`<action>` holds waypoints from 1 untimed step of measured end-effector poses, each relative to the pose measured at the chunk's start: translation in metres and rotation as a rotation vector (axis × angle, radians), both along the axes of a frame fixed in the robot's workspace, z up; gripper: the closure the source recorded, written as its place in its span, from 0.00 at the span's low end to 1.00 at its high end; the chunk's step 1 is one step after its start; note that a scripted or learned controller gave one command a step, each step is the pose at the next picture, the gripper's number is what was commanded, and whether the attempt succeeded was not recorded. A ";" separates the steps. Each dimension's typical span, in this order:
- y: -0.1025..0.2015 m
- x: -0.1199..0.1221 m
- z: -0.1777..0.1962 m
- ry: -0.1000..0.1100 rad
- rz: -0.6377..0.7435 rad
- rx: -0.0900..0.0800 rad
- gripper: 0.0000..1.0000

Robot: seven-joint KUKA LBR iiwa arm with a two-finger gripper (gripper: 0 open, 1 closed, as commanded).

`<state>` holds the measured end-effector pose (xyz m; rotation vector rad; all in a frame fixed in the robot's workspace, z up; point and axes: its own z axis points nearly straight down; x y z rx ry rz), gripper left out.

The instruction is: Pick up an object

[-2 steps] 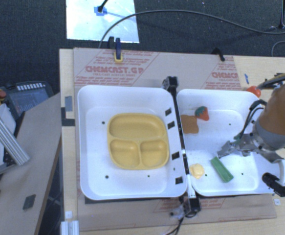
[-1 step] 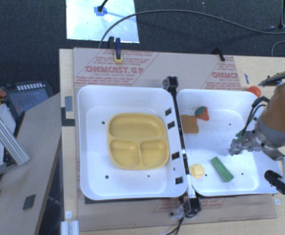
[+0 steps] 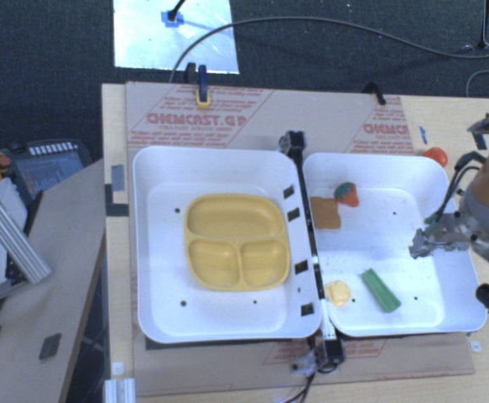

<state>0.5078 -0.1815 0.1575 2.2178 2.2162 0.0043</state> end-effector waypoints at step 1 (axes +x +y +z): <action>0.004 0.006 0.058 -0.002 0.006 0.000 1.00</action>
